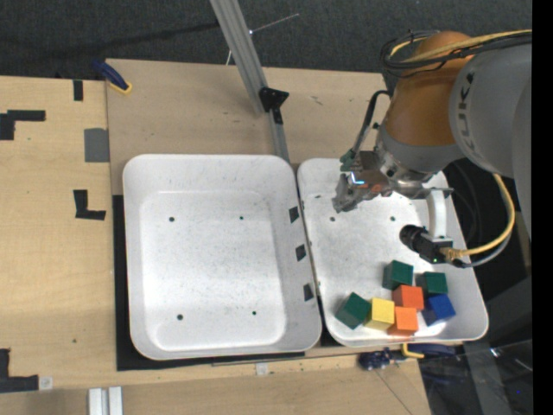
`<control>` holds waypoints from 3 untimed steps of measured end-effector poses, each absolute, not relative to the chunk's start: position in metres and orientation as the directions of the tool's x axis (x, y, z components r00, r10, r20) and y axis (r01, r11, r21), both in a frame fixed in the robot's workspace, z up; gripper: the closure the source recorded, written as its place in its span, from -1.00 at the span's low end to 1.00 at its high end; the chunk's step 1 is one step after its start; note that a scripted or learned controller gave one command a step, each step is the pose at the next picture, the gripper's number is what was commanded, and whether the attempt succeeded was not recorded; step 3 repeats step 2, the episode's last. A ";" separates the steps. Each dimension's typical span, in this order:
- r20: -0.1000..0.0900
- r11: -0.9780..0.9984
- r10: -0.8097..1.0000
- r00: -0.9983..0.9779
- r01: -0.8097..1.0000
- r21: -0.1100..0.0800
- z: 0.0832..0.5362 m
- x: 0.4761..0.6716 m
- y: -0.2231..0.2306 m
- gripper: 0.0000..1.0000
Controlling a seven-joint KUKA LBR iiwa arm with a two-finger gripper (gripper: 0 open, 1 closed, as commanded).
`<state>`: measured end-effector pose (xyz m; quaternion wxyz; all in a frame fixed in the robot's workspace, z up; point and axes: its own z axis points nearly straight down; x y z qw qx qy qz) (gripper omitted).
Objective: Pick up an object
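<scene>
The gripper is poised at the right bin's 11 o'clock — finger state cannot be told. The blocks are clustered at 5 o'clock — a descent here would likely grasp nothing.

Even, rather soft light from above; pic is a bit grainy, low res.

Left bin is brightest, its white floor nearly washed out toward the lower left, w/ mild glare but no hard hotspot. Right bin looks a little greyer where the arm throws a weak, diffuse shadow. Shadows are short and soft-edged, e.g. a thin dark line under the bins' front rims. Top of frame and right side are dim. Blocks keep clear colours; edges slightly soft. No strong distortion at the borders.
</scene>
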<state>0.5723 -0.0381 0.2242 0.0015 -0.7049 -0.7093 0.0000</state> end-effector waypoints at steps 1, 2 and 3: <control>0.002 0.007 1.000 -0.007 1.000 -0.003 0.235 0.546 0.015 1.00; 0.001 0.007 1.000 -0.007 1.000 -0.004 0.231 0.534 0.064 1.00; 0.001 0.007 1.000 -0.007 1.000 -0.004 0.231 0.534 0.064 1.00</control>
